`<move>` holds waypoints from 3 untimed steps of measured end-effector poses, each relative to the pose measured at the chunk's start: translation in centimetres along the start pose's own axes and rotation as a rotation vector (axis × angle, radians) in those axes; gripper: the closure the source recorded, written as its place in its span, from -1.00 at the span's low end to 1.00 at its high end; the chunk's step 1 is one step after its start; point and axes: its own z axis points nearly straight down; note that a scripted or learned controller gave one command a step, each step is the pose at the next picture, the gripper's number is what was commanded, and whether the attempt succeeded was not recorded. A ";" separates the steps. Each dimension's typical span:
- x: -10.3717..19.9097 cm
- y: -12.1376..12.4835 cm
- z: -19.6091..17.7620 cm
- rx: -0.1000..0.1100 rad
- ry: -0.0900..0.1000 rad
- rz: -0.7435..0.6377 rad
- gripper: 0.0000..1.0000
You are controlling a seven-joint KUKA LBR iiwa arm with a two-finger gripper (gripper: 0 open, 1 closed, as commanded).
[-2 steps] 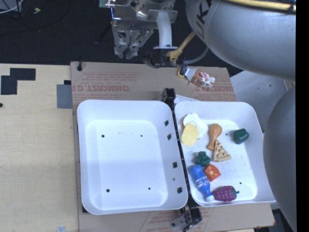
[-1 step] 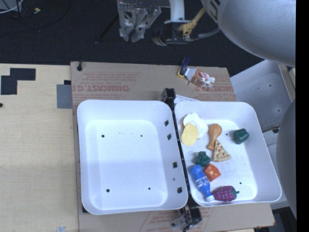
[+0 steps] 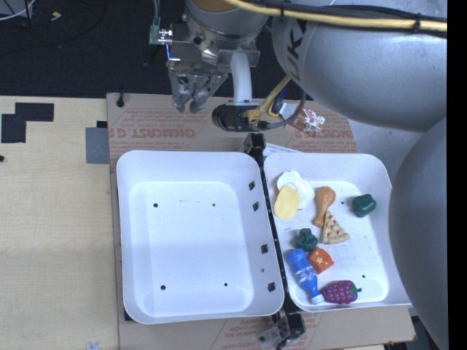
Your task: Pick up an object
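KUKA arm's gripper [image 3: 195, 93] hangs above bench beyond left bin [image 3: 135, 195], fingers near-closed & empty; toy food incl. blue bottle [image 3: 303, 272] waits in right bin [image 3: 376, 170]—approach pending, next: swing over, descend.

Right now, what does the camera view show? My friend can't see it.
A grey robot arm holds its gripper high above the back edge of two white bins, holding nothing. The right bin has toy food: an egg, drumstick, pizza slice, bottle and grapes.
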 end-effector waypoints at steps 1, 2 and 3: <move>0.5 0.6 -4.5 -0.014 0.005 -0.006 1.00; 0.5 0.4 -11.2 -0.017 0.007 -0.008 1.00; 0.4 0.6 0.0 0.000 0.000 0.000 1.00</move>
